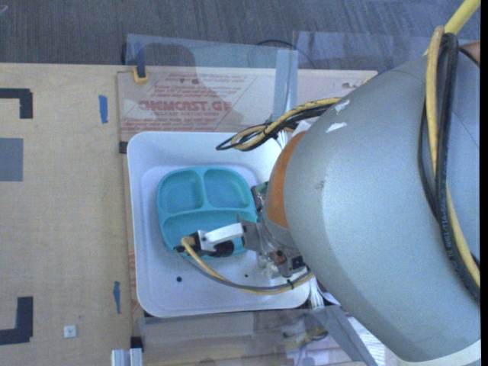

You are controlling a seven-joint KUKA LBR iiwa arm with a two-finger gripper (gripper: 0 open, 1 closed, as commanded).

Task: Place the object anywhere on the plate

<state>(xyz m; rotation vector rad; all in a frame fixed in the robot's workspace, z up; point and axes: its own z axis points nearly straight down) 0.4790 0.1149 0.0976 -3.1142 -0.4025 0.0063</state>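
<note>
1. Arm position. The grey arm [366, 219] enters from 3 o'clock and covers the right half of the camera view. Its orange band [276, 193] lies just beside the plate's 3 o'clock rim.

2. Claw. The claw [268, 259] hangs below the wrist, at 4 o'clock from the plate's centre, over the bin floor and close to the plate's edge. The wrist hides most of it. Its state, released or clenched, cannot be told. Whether it carries anything cannot be told either.

3. Plate. The plate [200, 200] is teal with three compartments: two small ones on the 12 o'clock side and one long one on the 6 o'clock side. It lies flat in the white bin [152, 280], offset from the bin's centre toward 11 o'clock.

4. Bin floor. A small dark speck [179, 279] lies at 6 o'clock from the plate, apart from it. It is too small to identify.

5. Surroundings. The bin rests on the tan tabletop [61, 227]. A clear sheet [191, 105] with red lettering lies at 12 o'clock from the bin. Blue tape marks [103, 109] sit on the tabletop at 9 o'clock from that sheet.
</note>
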